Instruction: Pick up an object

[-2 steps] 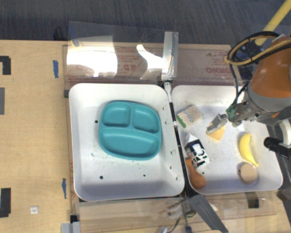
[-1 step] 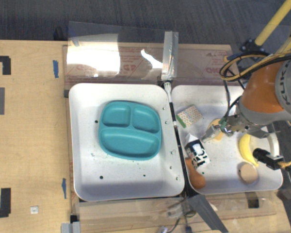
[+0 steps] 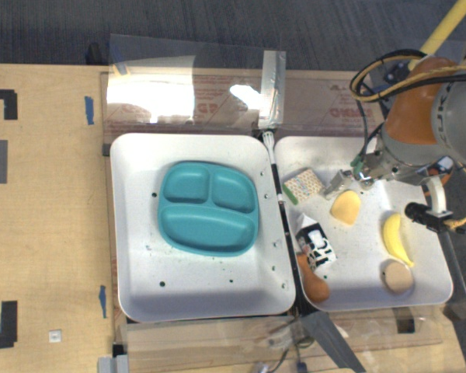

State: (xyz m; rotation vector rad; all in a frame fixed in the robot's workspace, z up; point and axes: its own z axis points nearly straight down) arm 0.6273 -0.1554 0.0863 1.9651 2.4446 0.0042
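The right bin holds several objects. A pale yellow rounded piece lies near the middle, a banana to its right, and a tan egg-shaped object below the banana. A speckled green-white block rests at the bin's left, with a black-and-white item and an orange-brown object further down that side. My gripper hangs low over the bin, just above and slightly left of the pale yellow piece, between it and the speckled block. I see nothing held in it.
The left bin carries a teal divided plate. A clear plastic wall with a taped strip stands behind the bins. The arm's orange band and its cables hang over the right bin's back corner.
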